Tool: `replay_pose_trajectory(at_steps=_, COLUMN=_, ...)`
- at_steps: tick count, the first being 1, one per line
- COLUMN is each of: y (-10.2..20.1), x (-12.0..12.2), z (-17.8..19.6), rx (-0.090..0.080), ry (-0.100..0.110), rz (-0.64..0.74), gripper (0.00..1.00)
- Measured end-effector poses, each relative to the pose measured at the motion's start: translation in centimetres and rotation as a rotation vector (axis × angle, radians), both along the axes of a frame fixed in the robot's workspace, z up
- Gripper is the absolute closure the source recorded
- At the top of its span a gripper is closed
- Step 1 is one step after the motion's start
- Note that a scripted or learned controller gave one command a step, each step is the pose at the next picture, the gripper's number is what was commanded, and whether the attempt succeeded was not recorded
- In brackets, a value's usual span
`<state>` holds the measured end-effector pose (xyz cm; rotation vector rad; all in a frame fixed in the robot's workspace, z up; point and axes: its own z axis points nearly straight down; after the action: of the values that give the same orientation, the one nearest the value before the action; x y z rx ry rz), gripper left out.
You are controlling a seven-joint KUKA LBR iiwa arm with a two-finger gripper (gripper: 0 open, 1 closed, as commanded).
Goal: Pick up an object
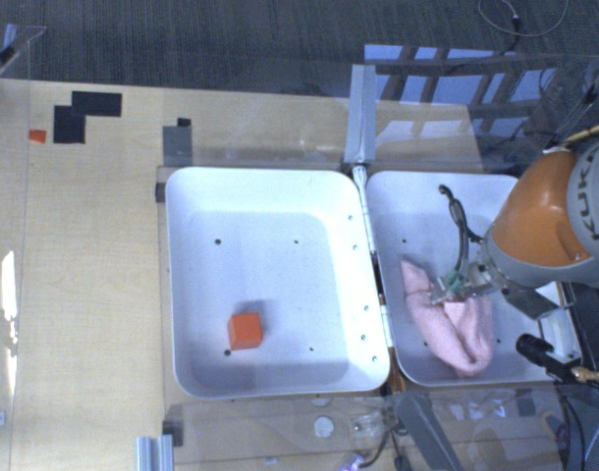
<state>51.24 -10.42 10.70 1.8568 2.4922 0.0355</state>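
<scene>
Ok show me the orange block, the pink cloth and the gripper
orange block (245, 331): camera view, its top face.
pink cloth (463, 334): camera view, middle of its folds.
gripper (447, 290): camera view, at the fingers, over the cloth.

You've got a pink cloth (455, 324), crumpled, in the right bin (417, 199); small orange block (245, 331) sits flat, lower-left of left bin (270, 189).

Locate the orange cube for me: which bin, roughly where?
The orange cube sits in the left bin, toward its near-left corner, well apart from the pink cloth and the gripper in the right bin.
</scene>
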Motion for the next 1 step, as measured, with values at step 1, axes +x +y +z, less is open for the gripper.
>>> replay_pose_trajectory(at_steps=1, y=-0.03, x=-0.01, z=0.01, rx=0.000, ry=0.000, rz=-0.001, gripper=0.00)
